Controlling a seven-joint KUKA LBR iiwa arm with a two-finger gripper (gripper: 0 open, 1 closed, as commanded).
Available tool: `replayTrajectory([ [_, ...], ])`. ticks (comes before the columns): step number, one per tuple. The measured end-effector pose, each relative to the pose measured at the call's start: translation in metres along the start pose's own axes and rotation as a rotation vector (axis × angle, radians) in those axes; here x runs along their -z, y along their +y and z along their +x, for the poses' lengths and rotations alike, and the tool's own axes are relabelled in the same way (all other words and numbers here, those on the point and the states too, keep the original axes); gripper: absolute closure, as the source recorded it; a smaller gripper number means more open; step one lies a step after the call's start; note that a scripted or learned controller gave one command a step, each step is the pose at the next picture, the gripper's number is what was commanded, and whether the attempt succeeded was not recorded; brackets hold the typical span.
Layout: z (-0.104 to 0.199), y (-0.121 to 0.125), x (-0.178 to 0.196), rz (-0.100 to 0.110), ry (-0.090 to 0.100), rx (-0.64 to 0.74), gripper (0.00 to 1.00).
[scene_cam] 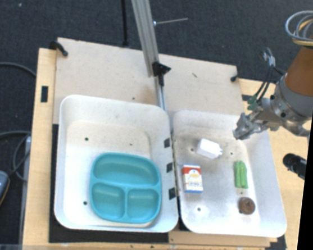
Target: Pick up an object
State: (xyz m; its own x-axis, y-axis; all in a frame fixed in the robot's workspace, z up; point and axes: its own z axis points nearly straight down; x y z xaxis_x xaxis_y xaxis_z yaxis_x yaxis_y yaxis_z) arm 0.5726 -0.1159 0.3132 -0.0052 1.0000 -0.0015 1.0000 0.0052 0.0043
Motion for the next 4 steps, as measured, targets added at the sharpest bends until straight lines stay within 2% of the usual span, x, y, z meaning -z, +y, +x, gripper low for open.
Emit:
replayTrajectory([
  [3, -0.002, 0.002, 0.032, -0.004, -0.003, 0.014, 1.00],
  [4, -0.043, 0.048, 0.063, -0.003, -0.003, -0.006, 1.00],
])
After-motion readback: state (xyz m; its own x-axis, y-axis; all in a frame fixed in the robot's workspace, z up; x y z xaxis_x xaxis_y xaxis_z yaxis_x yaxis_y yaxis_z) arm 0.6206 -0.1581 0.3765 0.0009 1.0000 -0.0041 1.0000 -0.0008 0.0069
